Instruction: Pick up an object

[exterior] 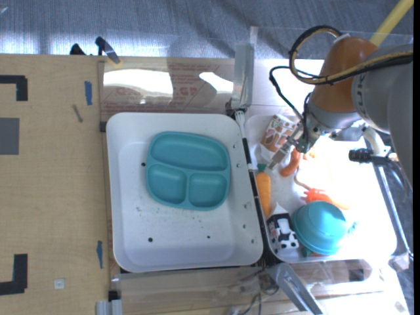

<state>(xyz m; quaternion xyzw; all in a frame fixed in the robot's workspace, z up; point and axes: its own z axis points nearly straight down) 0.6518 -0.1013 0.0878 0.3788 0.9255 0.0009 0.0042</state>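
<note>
The claw [293, 148] is down low in the right bin [387, 235], near that bin's back left corner. I cannot tell if it is spread or pressed together, because it is small and blurry here. Right under its tip lies a small orange thing [289, 167], maybe a toy carrot. The tip looks like it is touching it or just above it. I cannot see the thing held.

Just beside it, closer to the back wall, is a small picture packet [275, 131]. A longer orange piece [264, 193] lies along the bin's left wall. Near the front sits a blue bowl [320, 227], and a black and white toy [282, 231] is in the front left corner. The left bin [125, 176] holds a blue tray [188, 170] with three parts.

I think this is the reach and grab step. Next, the claw needs to pinch the orange thing well and lift it straight up.
</note>
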